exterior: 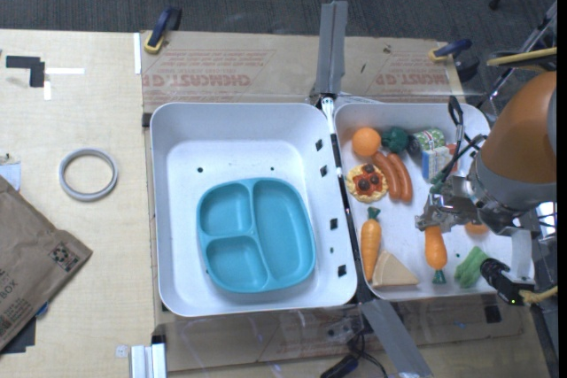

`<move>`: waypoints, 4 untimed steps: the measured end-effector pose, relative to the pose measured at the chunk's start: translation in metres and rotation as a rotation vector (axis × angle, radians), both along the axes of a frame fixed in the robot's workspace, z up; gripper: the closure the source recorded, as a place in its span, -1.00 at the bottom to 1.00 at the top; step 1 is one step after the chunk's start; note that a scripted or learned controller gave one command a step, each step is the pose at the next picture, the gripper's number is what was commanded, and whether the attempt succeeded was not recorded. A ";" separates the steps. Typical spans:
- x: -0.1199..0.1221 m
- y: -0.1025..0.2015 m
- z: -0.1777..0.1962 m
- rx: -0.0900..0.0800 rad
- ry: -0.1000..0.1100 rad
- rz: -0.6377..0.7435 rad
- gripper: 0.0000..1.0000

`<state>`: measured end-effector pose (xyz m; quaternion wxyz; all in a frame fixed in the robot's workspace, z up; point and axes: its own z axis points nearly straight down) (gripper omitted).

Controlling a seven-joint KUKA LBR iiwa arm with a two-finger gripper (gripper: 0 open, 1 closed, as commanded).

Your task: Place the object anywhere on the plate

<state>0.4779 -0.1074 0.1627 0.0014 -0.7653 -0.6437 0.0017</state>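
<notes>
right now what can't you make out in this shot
- Gripper: camera view, over the right bin; the wrist covers it, so open, shut or holding cannot be told.
- Carrot under the gripper: top end covered by the gripper.
- Orange piece: mostly behind the arm, unidentifiable.
- Small carton: print too small to read.

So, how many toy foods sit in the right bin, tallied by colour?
Orange: 3, orange fruit, carrot, carrot
Red: 1, hot dog
Green: 2, broccoli, vegetable
Tan: 1, wedge
Mixed: 2, tart, carton
Total: 9
</notes>
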 end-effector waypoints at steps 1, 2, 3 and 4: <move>0.019 0.091 0.026 -0.002 0.003 -0.084 1.00; 0.028 0.141 0.025 -0.004 0.004 -0.119 1.00; 0.064 0.196 0.037 -0.005 0.003 -0.115 1.00; 0.064 0.196 0.037 -0.005 0.003 -0.115 -1.00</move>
